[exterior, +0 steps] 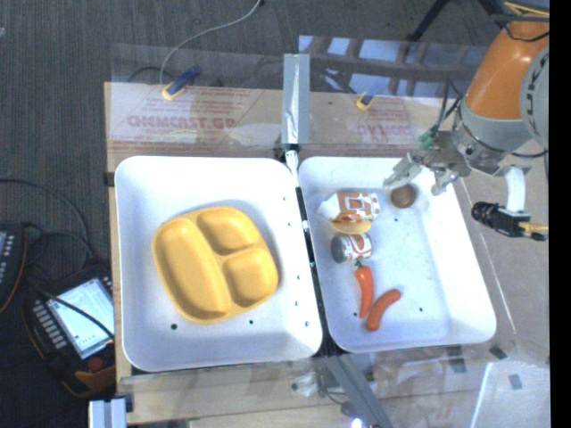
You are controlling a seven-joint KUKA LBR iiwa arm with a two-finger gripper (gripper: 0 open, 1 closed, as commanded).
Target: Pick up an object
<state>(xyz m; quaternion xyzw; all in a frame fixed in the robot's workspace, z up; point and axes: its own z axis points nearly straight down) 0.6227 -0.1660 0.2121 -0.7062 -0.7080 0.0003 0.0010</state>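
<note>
Camera view: the gripper (417, 173) hung over the right bin (446, 275), jaws spread wide, a small brown ball (403, 195) between them, unclamped. Left of the jaws lay a carton (357, 206), can (350, 248), carrot (363, 289) and sausage (384, 308). Far left: yellow tray (216, 261).

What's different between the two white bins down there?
The left bin holds one thing, a big yellow divided tray; the right bin holds several small ones: a carrot, a sausage, a can, a small brown ball. The claw hangs over the right bin's far corner, not the left bin. Both are shallow, white, side by side.
</note>
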